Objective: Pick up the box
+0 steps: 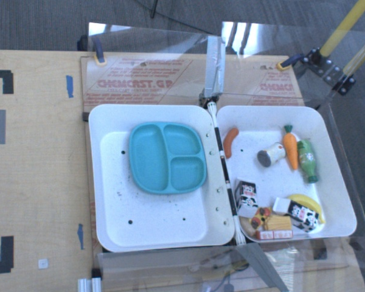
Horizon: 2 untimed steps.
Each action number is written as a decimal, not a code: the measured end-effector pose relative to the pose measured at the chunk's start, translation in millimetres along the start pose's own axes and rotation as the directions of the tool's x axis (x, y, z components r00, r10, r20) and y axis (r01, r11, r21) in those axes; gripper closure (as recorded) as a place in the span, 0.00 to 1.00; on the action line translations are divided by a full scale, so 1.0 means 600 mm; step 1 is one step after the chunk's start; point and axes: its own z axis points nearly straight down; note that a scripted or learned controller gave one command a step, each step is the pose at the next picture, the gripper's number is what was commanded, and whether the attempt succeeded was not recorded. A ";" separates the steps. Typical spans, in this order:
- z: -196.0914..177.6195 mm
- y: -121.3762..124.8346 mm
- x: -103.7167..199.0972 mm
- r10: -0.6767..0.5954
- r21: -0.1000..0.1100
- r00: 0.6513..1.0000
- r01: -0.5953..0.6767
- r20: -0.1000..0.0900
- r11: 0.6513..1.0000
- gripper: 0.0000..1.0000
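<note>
In right bin (pixel 334 140): box (pixel 247 197) upright-ish, long axis near-vertical in view.

Grey carpet floor (pixel 61 11) lies beyond the pale wooden bench (pixel 30 163).

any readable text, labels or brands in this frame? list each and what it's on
Red print on the left cardboard sheet behind the bins: blurred, not readable with confidence.
Red print on the right cardboard sheet: cut off and blurred, unreadable.
Black-and-white box at the right bin's left wall: printed pattern, no legible words.
Second black-and-white box by the banana: print too small to read.
Green bottle: pale label, unreadable.
Teal plate: no text.
</note>
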 end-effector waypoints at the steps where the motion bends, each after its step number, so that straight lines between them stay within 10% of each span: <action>1: -0.016 -0.001 0.003 -0.005 0.000 1.000 0.005 0.002 1.000 1.00; 2: -0.033 -0.002 0.005 -0.008 -0.002 1.000 0.008 0.003 1.000 1.00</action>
